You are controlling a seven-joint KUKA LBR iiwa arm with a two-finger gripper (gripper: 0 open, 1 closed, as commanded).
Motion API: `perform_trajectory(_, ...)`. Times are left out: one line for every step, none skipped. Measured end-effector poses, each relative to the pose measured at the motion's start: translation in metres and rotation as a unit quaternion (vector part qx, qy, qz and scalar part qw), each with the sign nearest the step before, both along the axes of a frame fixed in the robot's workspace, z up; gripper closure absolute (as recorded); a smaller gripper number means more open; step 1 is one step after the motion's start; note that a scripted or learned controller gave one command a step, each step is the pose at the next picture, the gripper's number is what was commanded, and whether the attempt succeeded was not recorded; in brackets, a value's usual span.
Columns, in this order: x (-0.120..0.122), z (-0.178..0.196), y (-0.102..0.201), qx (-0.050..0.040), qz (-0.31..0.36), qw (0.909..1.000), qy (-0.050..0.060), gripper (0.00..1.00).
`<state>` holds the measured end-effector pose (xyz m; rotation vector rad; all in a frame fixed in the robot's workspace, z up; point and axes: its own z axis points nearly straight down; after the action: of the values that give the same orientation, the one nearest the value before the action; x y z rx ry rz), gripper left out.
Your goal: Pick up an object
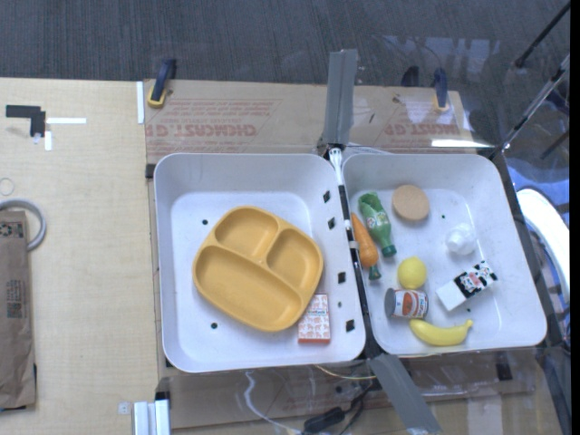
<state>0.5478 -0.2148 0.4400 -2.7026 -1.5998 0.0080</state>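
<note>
No object has been lifted, so the task looks to be at its very start: choosing a target and bringing the arm in. The end effector's state cannot be told. Candidates lie mostly in the right bin (507, 243): a glossy green bottle (377, 226) touching an orange carrot (365, 244), a flat tan disc (411, 203), a small round lemon (412, 272), a tin can (407, 304) on its side, a curved banana (441, 332), a black-and-white carton (467, 285) and a crumpled white lump (460, 239). The left bin (168, 243) holds a smooth yellow three-part tray (258, 268) with a small red-and-white box (314, 321) beside it. The next move probably wants a well-separated item; the disc or lemon seem easiest
</note>
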Motion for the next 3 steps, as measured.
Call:
perform_trajectory(-0.027,-0.033,0.023,-0.0003,-0.19,0.9817,0.001,1.0)
perform_trajectory(-0.046,0.0,-0.002,-0.0006,-0.182,0.9833,0.0,1.0)
perform_trajectory(-0.045,0.0,-0.001,-0.0006,-0.182,0.9833,0.0,0.0)
